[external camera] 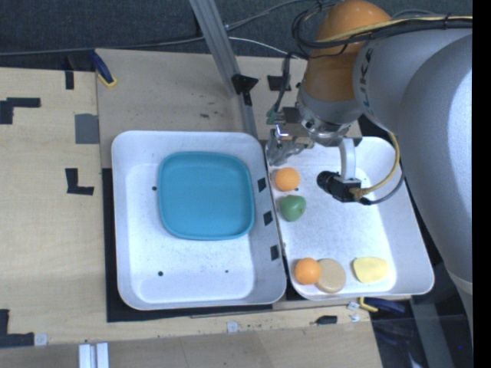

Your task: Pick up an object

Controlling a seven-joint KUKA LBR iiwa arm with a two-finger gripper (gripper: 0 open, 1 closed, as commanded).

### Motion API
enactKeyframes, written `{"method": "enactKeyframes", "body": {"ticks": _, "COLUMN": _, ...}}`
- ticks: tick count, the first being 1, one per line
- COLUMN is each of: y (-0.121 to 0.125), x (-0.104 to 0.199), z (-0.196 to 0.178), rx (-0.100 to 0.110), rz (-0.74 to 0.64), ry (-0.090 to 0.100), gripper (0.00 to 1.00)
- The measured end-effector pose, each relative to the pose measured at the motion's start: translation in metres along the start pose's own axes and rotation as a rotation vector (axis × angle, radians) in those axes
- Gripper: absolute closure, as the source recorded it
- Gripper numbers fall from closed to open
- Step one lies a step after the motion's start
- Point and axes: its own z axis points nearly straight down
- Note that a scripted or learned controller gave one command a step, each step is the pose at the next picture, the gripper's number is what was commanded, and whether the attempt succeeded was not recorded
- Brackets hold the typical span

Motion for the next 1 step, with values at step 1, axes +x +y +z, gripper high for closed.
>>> {"method": "enactKeyframes", "body": {"ticks": 1, "y": 0.0148, "x": 0.043, "z": -0.003, "rx": -0.001, "rz": 0.001, "ry": 0.0, "gripper": 1.0}}
